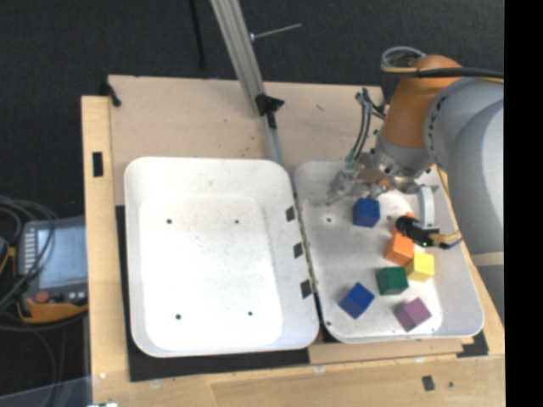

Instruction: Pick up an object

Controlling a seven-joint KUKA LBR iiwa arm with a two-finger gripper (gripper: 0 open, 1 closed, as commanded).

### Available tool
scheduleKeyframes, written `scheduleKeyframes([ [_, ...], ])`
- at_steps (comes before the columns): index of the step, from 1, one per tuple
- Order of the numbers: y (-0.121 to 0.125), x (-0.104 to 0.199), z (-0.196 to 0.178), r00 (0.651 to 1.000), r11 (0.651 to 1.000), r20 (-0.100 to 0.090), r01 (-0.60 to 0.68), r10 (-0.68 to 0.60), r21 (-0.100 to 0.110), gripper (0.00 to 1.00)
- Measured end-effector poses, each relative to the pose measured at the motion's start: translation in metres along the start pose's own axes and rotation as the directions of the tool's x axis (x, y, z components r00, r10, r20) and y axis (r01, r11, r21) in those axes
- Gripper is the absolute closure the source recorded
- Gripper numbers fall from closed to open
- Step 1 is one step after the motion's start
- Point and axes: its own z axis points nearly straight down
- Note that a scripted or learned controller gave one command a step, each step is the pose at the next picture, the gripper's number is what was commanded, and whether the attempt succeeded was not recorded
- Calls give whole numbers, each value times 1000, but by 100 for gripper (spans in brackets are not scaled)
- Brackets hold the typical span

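Jaws first: mine hang at the far end of the right shallow white plastic bin, low over its floor, and from above I cannot tell how they stand, since my wrist blurs them. My gripper sits just behind the nearest small blue foam cube, close to it, with nothing visibly caught in it.

Taking that blue cube as the mark: an orange block lies toward the near right of it, touching a yellow cube beside it. A green cube sits just nearer than those two. A second blue cube lies well toward the front of the bin, and a purple cube lies at the front right. The left white bin rests on the wooden bench, far to the left of the mark.
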Motion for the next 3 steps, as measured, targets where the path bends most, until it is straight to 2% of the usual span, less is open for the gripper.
scheduleKeyframes([
  [1,1,-1,-12,1000,1000,0,-2,2,-4,100],
  [3,7,-18,-112,1000,1000,-1,-2,2,-6,100],
])
